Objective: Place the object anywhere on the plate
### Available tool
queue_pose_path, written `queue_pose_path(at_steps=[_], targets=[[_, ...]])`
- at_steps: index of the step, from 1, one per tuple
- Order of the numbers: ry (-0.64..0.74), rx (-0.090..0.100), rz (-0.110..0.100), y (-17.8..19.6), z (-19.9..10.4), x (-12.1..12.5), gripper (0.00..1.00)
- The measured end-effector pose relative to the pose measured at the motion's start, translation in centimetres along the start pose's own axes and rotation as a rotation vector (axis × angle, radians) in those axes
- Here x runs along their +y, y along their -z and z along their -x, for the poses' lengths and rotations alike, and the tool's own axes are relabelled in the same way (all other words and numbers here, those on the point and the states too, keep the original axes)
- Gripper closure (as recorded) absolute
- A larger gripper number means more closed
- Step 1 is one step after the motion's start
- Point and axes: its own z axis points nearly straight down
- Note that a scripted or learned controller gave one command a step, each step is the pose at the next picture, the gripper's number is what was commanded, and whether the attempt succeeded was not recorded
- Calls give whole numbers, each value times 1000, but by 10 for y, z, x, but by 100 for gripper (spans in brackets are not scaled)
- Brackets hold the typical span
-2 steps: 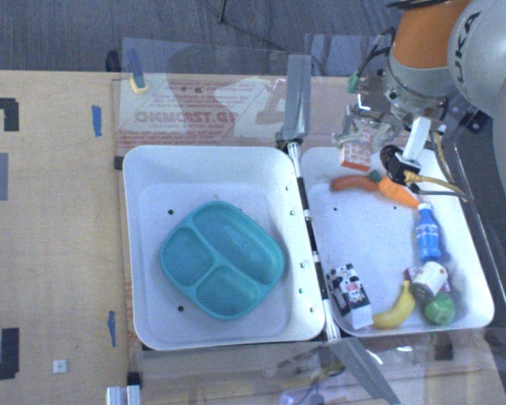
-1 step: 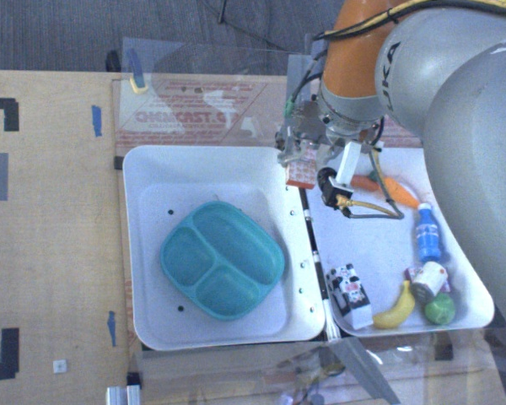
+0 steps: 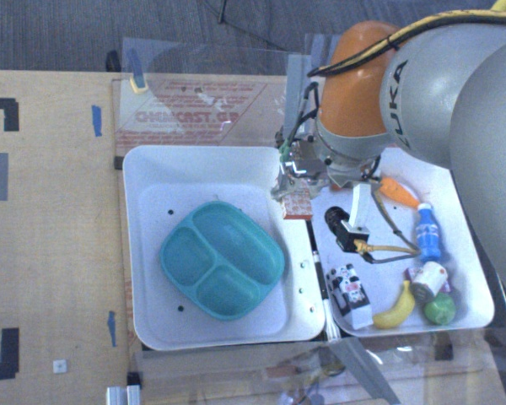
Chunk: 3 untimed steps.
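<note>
A teal plastic plate, smooth, round-cornered and moulded into three hollows, lies flat on the floor of the left shallow white bin. It is turned at a slant to the bin walls, with its one large hollow toward the upper right and the two smaller ones toward the left and bottom.

The two-finger gripper hangs over the strip where the two bins meet, above the left bin's right wall. Just beneath it is a small red-and-white piece, seemingly the thing to be placed. It sits at the rim beside the plate's upper right corner and clear of the plate. It is too small and too hidden to tell its shape, long axis or heading. Whether the gripper is clenched on it or released cannot be told.

The grey arm comes in from the upper right, bulky and glossy, its orange band rounded above the wrist, which points steeply down.

In the right shallow white bin lie a black-and-white cow-patterned carton, a curved yellow banana, a round green fruit, a blue bottle with a white cap and a tapered orange carrot
</note>
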Motion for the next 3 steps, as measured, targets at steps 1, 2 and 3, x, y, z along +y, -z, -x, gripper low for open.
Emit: queue_pose_path(at_steps=[1, 2, 3], targets=[[197, 0, 0, 0, -40, -28, 100], [195, 0, 1, 0, -38, -28, 0], [189, 0, 4, 10, -36, -27, 100]])
